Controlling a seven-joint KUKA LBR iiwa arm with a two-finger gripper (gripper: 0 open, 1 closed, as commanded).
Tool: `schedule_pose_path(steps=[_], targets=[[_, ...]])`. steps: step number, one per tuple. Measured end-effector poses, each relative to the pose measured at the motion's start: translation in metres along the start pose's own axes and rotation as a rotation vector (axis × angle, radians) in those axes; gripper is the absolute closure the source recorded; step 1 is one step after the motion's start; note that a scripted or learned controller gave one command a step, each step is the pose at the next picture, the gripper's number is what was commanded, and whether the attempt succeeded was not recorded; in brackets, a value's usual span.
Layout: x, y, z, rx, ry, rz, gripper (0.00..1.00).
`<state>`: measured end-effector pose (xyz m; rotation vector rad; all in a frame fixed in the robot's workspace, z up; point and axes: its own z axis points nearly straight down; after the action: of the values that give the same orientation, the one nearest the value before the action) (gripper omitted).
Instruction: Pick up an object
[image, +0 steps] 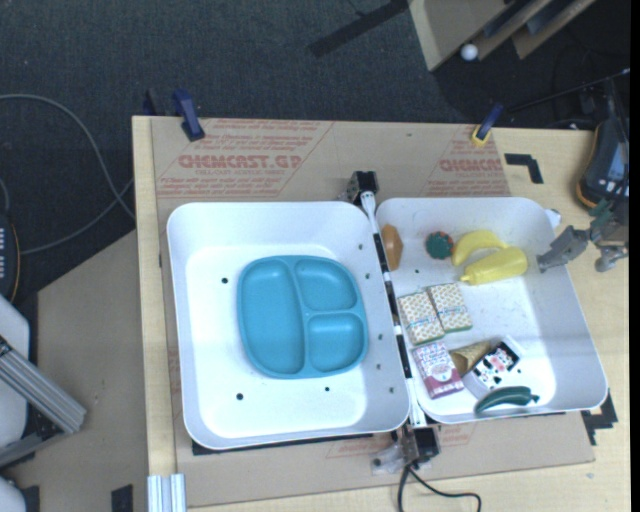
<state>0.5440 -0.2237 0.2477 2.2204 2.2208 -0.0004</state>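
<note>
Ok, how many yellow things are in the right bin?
2. A banana lies near the far wall of the right bin, and a yellow bottle lies right beside it, on its near side, touching it. Nothing seems hidden.

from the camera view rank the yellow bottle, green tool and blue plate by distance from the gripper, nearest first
Measured from the gripper, at the right bin's right edge:
1. Yellow bottle, upper part of the right bin, just to the gripper's left in view.
2. Green tool, near the right bin's lower edge.
3. Blue plate, middle of the left bin, clearly farthest.
</note>
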Motion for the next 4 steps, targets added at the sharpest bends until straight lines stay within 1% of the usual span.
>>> schedule_pose_path(steps=[1,2,3,4], targets=[[0.046,0.052,0.163,0.0,0.002,-0.001,0.0],[0.114,0.102,0.166,0.015,0.005,0.001,0.0],[0.123,0.113,0.169,0.043,-0.003,0.002,0.0],[0.121,0.113,0.169,0.043,0.0,0.002,0.0]])
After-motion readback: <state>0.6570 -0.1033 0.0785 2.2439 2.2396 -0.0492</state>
